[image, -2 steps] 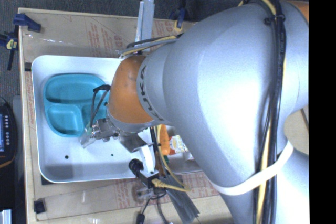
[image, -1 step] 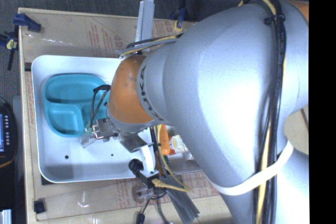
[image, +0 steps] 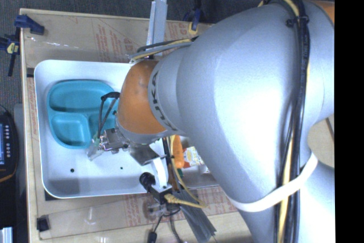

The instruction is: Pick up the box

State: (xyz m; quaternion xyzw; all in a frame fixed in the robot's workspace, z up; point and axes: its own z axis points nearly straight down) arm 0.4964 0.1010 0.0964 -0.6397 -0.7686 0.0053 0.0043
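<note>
The blue tray (image: 77,111) fills the white bin's (image: 42,122) upper half, leaving open floor along its lower edge.

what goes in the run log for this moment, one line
arm: over bins | gripper: low in left bin, beside blue tray | box: mostly hidden under arm, not held | pick: not done

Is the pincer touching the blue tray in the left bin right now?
Cannot tell. In the camera view the pincer overlaps the blue tray's lower right edge, but the slanted look-down hides whether it rests on it or hangs above.
</note>
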